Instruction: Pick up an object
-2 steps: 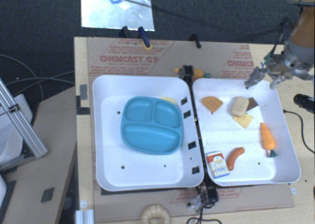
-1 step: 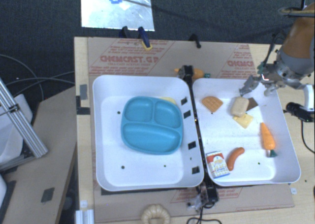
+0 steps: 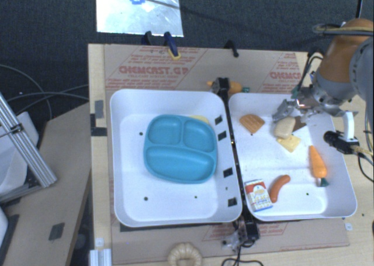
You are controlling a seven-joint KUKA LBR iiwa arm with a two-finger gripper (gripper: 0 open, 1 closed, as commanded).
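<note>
cheese chunk (image 3: 284, 127) just beneath end effector (image 3: 290, 111) (right bin (image 3: 339, 194))

**Bench and what rests on it**

A brown cardboard-covered bench (image 3: 193, 63) printed with red lettering carries two shallow white bins touching side by side: the left bin (image 3: 125, 159) and the right bin (image 3: 339, 200)

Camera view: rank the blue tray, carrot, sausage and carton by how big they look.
1. Blue tray, by far the largest.
2. Carrot.
3. Carton and sausage look about alike, so I won't rank them against each other.
</note>
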